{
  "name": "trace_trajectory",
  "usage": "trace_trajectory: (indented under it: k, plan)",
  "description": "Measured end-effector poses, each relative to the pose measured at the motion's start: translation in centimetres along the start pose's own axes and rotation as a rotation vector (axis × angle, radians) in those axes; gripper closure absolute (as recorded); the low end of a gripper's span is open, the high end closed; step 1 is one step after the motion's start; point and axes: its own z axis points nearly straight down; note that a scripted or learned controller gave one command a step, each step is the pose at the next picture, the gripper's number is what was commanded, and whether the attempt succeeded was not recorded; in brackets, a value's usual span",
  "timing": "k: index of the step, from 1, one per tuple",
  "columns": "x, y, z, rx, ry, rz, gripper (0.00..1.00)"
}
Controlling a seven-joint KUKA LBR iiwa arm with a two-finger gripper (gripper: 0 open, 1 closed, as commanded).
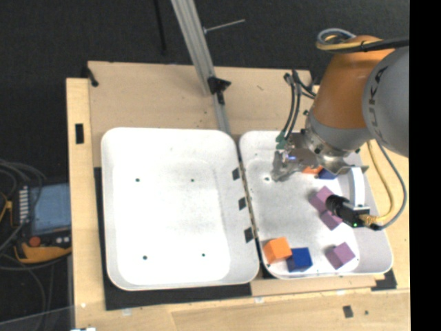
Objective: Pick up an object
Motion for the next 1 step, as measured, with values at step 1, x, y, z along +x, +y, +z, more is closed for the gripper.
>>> trace_trajectory:
  k: [1]
  plan:
    - [4.29, 2.41, 1.25, 0.001, -0.002, 0.002, 1.00]
